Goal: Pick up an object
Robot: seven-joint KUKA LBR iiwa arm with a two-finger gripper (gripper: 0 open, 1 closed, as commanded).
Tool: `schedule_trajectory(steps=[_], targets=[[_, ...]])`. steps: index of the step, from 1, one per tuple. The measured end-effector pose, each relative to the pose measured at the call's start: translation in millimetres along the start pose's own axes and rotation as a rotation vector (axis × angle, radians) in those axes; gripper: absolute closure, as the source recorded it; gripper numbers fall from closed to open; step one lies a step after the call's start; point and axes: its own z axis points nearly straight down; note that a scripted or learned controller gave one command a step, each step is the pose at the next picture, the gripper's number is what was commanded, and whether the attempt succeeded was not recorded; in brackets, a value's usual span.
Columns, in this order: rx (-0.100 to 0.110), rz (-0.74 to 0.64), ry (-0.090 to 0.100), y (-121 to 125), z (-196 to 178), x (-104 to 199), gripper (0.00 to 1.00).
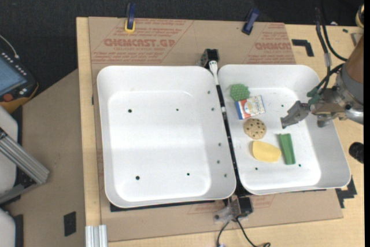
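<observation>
Several small objects lie in the right bin (306,176). They are a green bumpy lump (239,91), a red, white and blue packet (251,107), a speckled tan cookie (254,128), a yellow lump (266,151) and a green stick (286,148). My gripper (299,106) hovers over the right half of this bin, just above and right of the green stick and right of the packet. It is open, and I see nothing between its fingers.
The left bin (115,124) adjoins the right one along a black seam (224,118). Both rest on a cardboard sheet (173,37) clipped at the back edge. Cables (326,49) hang near the arm at the right.
</observation>
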Motion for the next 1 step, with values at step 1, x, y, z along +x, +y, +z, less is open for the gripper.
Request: schedule_trajectory(steps=[1], targets=[[0.009, -0.004, 0.004, -9.7, 86.4, 52.1, 0.0]])
